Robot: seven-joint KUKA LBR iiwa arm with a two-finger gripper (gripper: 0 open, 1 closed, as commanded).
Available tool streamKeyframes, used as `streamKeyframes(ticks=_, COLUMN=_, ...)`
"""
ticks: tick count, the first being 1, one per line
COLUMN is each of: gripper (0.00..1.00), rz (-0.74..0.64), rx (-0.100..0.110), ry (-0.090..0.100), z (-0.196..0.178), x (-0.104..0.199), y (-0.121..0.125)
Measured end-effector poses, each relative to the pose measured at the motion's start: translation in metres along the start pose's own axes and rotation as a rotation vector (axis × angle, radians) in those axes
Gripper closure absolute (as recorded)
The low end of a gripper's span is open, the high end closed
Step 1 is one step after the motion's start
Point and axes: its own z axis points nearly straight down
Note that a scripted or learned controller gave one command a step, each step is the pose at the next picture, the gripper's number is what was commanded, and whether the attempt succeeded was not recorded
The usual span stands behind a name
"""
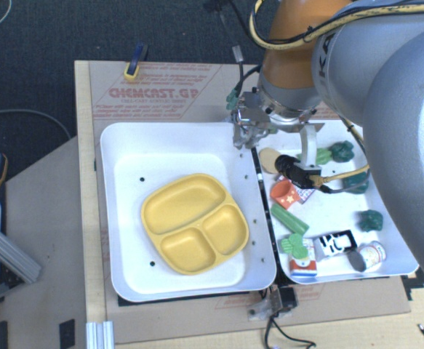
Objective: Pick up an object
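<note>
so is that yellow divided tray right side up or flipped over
Right side up. The yellow tray lies flat in the left bin, its three hollow compartments facing up.

Brown bench [161, 86], 2 white bins [121, 195], side by side

A: What surrounds the work area?

B: A dark grey carpeted floor [88, 20], lit evenly from above. A thin cable [1, 17] curls across it at top left.

A: And the bench?

B: A tan board [161, 86] printed with red lettering, with a blue and yellow clamp [134, 62] on its far edge. A grey metal rail [8, 249] slants at lower left.
</note>
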Motion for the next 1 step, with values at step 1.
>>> streamKeyframes(ticks=1, gripper=1.00, rz=0.003, rx=-0.002, ry=0.000, z=-0.0183, x=-0.0034, y=-0.0090)
